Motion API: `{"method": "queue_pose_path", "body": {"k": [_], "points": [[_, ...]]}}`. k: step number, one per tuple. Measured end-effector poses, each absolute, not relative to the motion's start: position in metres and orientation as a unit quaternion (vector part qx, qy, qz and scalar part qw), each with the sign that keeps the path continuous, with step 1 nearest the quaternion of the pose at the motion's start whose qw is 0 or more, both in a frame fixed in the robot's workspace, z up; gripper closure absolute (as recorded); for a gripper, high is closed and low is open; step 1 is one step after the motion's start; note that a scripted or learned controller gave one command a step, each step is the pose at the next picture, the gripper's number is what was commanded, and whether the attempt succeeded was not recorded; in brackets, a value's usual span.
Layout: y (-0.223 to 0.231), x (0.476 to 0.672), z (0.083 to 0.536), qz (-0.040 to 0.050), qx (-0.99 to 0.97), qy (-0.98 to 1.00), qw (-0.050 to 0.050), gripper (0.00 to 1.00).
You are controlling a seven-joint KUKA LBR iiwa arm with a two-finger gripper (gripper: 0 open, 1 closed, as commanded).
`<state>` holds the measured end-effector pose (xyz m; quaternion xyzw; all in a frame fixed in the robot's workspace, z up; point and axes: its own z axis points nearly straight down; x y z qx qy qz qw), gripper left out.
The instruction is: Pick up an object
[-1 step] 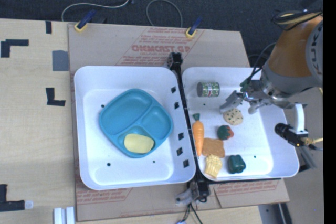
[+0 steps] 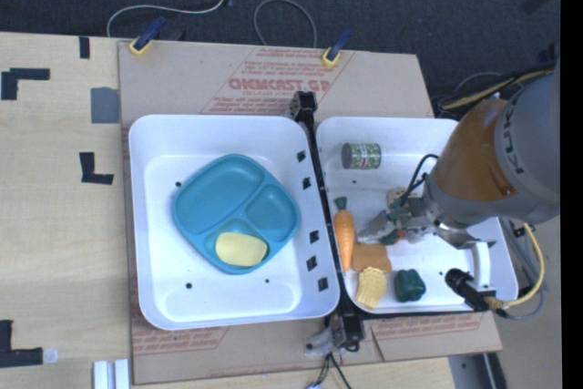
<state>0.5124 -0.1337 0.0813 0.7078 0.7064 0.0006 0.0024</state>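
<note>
Nearest the lower edge, a yellow corn piece (image 2: 370, 288) and a dark green object (image 2: 409, 285) are seen in the right bin (image 2: 401, 130), beside an orange carrot (image 2: 344, 238) and a tan block (image 2: 372, 257). A small can (image 2: 362, 157) is lying apart near the bin's far wall. The claw (image 2: 393, 220) is lowered just above the tan block; how far it is spread cannot be told. A blue divided plate (image 2: 239, 207) carrying a yellow item (image 2: 240, 249) is set in the left bin (image 2: 146, 196).
</note>
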Motion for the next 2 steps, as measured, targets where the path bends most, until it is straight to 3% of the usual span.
{"method": "queue_pose_path", "body": {"k": [1,2], "points": [[-0.135,0.515,0.097,0.0011,0.707,0.707,0.004,1.00],[-0.062,0.651,0.191,0.0067,0.702,0.712,0.006,1.00]]}}
